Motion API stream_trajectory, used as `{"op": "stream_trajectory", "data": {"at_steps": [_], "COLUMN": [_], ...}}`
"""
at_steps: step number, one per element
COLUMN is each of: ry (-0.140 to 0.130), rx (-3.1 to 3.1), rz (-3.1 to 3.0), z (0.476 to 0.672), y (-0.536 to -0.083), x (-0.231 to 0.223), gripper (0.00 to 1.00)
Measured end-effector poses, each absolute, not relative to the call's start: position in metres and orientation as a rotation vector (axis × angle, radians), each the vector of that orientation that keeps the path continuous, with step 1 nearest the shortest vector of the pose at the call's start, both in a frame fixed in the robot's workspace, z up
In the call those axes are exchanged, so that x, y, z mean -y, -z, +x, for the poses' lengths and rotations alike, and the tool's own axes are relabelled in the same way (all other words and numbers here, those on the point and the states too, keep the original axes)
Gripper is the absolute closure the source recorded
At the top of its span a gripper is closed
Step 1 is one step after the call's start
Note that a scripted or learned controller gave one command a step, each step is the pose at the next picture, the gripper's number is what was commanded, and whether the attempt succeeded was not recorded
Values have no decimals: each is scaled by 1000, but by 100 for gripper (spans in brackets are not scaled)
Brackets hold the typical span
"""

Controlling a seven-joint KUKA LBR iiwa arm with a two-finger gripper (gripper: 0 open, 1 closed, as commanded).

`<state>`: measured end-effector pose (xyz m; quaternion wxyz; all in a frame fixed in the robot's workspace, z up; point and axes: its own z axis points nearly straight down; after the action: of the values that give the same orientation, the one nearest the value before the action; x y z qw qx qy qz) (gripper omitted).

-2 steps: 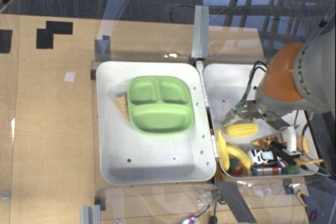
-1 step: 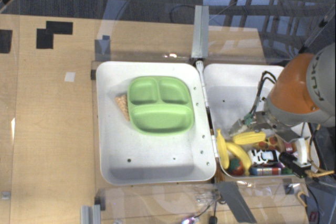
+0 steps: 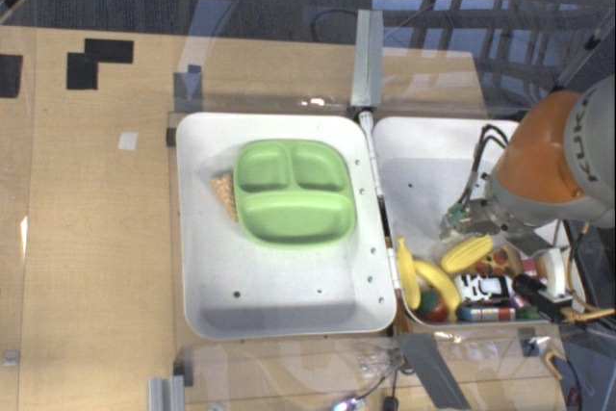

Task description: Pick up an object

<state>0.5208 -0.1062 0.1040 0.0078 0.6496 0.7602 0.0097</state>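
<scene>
End effector (image 3: 470, 218) is low in the right white bin (image 3: 423, 159); finger state cannot be determined. Yellow plastic corn cob (image 3: 467, 253) lies directly below it, yellow plastic banana (image 3: 435, 282) beyond. Green three-compartment plastic tray (image 3: 293, 191) sits well left, in the left white bin (image 3: 279, 303). Partial lettering "KU" on the arm (image 3: 589, 149).

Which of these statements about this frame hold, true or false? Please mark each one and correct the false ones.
1. A green divided plate lies in the left bin. True.
2. The arm is over the left bin. False: it is over the right bin.
3. The objects in the right bin are piled toward its near edge. True.
4. The bananas rest on the green plate. False: they lie in the right bin.
5. A tan object pokes out from under the plate's left side. True.
</scene>
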Motion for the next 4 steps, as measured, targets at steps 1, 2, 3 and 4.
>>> {"op": "stream_trajectory", "data": {"at_steps": [1, 2, 3, 4], "ry": [-30, -26, -5, -15], "rx": [-2376, -2478, -2570, -2498], "rz": [2031, 1889, 1799, 1883], "z": [521, 497, 552, 515], "y": [-104, -93, -131, -92], "x": [106, 113, 89, 144], "gripper": [0, 0, 0, 0]}}
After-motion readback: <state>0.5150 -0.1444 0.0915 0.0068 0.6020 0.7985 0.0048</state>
